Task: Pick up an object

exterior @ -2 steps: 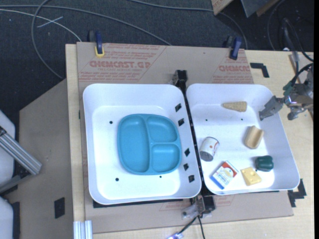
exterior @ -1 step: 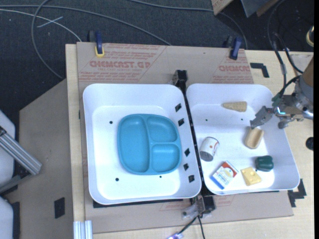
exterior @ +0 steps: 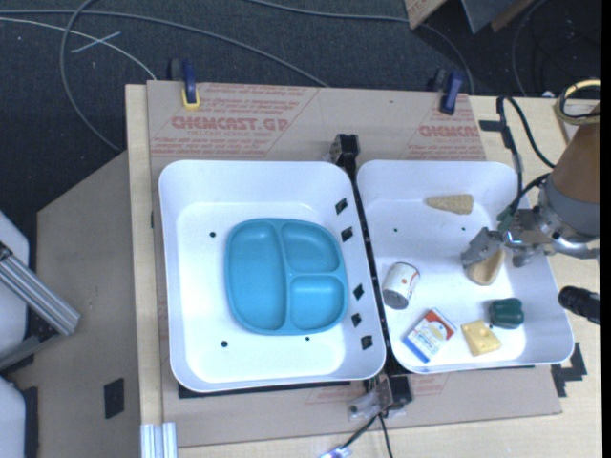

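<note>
My arm reaches in from the right over the right bin [exterior: 535,346], and my claw [exterior: 483,254] hangs low near that bin's right side, right at a small tan object [exterior: 486,270] that lies against its tip. I cannot tell whether the claw is wide or narrow, nor whether the tan object sits between its tips or just under them. The other things in the right bin lie apart from me: a pale wedge-shaped piece [exterior: 450,203] toward the far wall, a small white cup with a red mark [exterior: 400,284] on its side near the left wall, a flat red, white and blue packet [exterior: 429,335] near the front, a yellow block [exterior: 480,337] just beside it, and a dark green object [exterior: 505,313] close to the front right corner. The left bin [exterior: 191,208] holds a blue divided plate [exterior: 284,276] with three compartments, lying flat in its middle. Both bins rest on the tabletop [exterior: 229,113].
</note>
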Available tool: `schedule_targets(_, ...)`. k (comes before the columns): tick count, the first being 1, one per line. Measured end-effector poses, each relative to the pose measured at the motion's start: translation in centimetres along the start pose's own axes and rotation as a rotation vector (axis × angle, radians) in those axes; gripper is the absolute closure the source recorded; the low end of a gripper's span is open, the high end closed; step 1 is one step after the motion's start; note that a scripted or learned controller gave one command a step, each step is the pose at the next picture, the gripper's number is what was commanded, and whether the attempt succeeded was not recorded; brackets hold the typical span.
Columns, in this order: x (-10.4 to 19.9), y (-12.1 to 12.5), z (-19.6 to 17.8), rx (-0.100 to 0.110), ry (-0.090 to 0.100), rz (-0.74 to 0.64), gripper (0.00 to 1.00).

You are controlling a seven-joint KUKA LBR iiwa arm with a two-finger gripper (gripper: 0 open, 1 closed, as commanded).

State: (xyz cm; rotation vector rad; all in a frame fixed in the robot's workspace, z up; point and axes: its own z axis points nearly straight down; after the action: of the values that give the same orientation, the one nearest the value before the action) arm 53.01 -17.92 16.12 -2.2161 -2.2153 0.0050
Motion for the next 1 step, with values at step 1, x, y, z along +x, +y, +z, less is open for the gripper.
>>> schedule_targets(1, -0.03, 1.01, 5.22, -0.003, -0.001, -0.001, 0.0)
